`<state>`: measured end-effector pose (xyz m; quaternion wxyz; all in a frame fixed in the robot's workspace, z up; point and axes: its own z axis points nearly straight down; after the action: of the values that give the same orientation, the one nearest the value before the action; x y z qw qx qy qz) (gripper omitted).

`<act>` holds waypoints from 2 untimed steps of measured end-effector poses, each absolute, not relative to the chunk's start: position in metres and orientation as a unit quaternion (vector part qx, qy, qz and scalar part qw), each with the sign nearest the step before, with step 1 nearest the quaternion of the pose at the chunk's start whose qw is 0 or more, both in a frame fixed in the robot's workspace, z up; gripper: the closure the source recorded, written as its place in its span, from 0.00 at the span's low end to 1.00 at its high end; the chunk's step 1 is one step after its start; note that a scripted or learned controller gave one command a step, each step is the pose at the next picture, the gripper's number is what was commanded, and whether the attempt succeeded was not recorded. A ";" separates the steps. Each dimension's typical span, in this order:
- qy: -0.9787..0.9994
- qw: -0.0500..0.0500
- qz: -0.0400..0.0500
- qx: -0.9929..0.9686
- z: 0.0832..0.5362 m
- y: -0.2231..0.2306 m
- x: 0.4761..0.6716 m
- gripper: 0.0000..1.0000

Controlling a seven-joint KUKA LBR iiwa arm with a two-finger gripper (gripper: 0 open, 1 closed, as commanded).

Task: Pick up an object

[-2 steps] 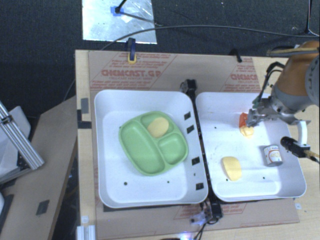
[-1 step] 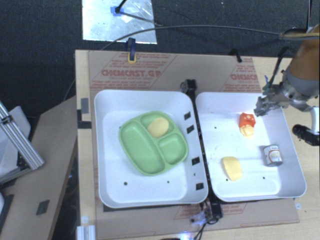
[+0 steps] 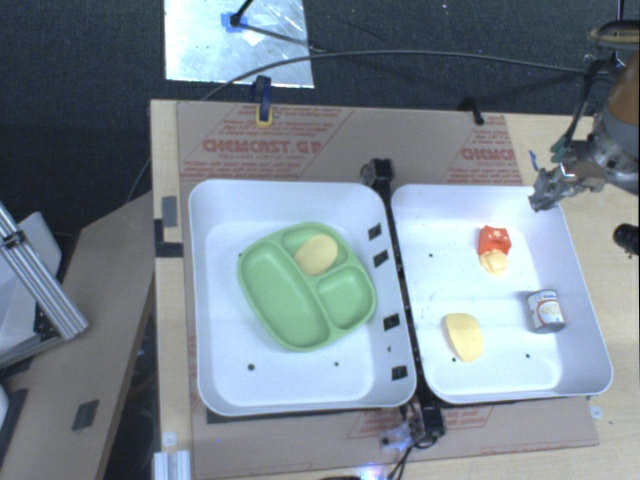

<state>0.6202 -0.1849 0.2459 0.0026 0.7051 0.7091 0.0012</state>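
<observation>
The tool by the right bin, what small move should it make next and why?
Probably move down and inward toward the red and yellow object. The tool hangs over the right bin's upper rim holding nothing, and that object lies closest.

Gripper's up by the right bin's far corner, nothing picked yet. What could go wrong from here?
1. The gripper hangs at the right bin near its far rim; a straight descent may clip the rim.
2. The small can lies close to the bin's right wall, so one finger may lack room.
3. The red-and-yellow toy looks small and irregular; it may slip out.
</observation>
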 end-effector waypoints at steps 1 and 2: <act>0.709 0.001 0.001 0.705 0.284 -0.185 0.621 1.00; 0.710 0.000 0.000 0.705 0.283 -0.132 0.606 1.00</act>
<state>0.6056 -0.1321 0.2828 0.0000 0.7047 0.7095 0.0002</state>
